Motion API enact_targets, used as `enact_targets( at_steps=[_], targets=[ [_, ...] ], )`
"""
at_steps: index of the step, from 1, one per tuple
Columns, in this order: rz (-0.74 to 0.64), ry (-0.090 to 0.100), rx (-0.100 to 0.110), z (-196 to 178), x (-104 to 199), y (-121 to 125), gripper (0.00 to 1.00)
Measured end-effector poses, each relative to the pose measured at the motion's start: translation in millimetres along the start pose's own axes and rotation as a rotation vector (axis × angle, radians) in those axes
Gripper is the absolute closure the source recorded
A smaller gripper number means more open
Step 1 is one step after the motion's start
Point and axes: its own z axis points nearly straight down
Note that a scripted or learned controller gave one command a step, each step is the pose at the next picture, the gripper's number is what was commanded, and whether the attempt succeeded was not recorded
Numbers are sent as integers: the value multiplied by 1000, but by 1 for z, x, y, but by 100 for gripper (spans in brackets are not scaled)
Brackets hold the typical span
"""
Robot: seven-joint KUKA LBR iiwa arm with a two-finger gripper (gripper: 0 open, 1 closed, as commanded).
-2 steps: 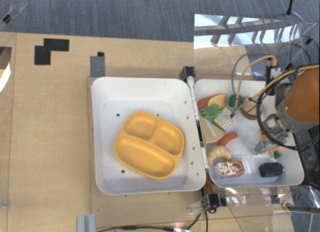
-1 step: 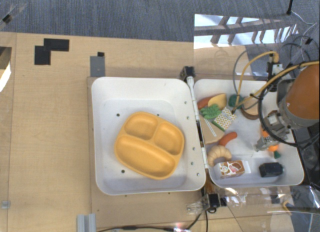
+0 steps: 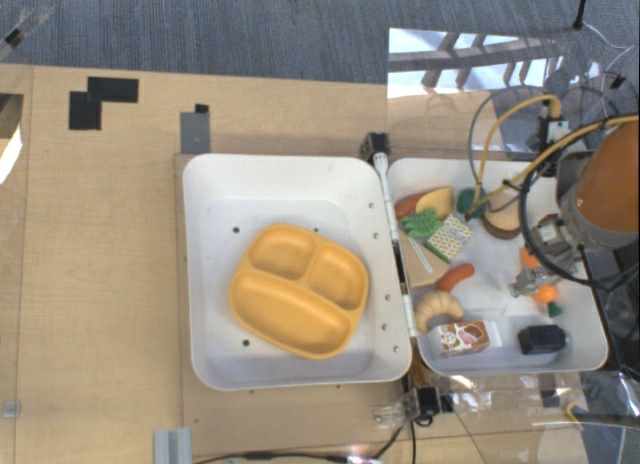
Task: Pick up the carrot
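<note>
The carrot [image 3: 546, 295] is a small orange piece with a bit of green at its lower end. It lies near the right wall of the right bin [image 3: 500, 360]. My gripper [image 3: 530, 280] hangs right over the carrot's left side, low in the bin, under the grey wrist and the orange band [image 3: 610, 190]. The wrist and cables hide the contact between them, so I cannot tell whether the carrot is held.
The right bin also holds a croissant [image 3: 440, 304], a red sausage [image 3: 457, 277], a small printed box [image 3: 465, 337], a black block [image 3: 541, 339], green leaves [image 3: 420, 222] and a cheese wedge [image 3: 435, 199]. A yellow divided plate [image 3: 299, 290] sits in the left bin [image 3: 215, 252].
</note>
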Motion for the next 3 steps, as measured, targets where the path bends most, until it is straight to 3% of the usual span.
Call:
enact_targets(
  at_steps=[1,2,3],
  targets=[
    [-447,-6,-26,26,0,-11,100],
    [-834,-12,-24,27,0,-29,100],
    [-913,-14,-16,-73,-125,-113,100]
  ],
)
